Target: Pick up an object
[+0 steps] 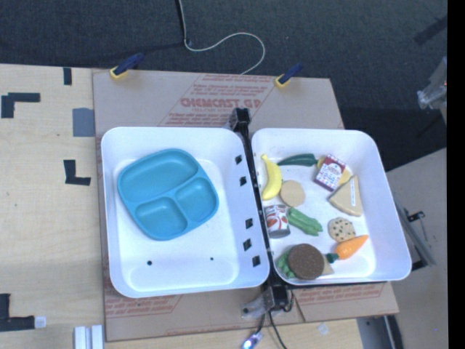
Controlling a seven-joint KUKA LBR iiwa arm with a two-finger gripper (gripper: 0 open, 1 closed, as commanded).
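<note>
The right white bin [385, 195] holds several toy foods. A yellow banana [270, 178] lies by the divider, with a dark green pepper [296, 160] beyond it. A red and white box [330, 172] leans against a pale sandwich wedge [348, 196]. In the middle are a tan disc [293, 193], a small red and white can [277, 221] and a green pod [304, 222]. Toward the front lie a chip cookie [341, 229], an orange carrot [352, 246] and a brown burger [306, 262].
The left white bin [174, 275] holds a blue divided plate [168, 193]. Both bins sit on a cardboard sheet [218, 100] held by two clamps. A pale grey piece of hardware [433, 91] pokes in at the upper right edge, well off the bins.
</note>
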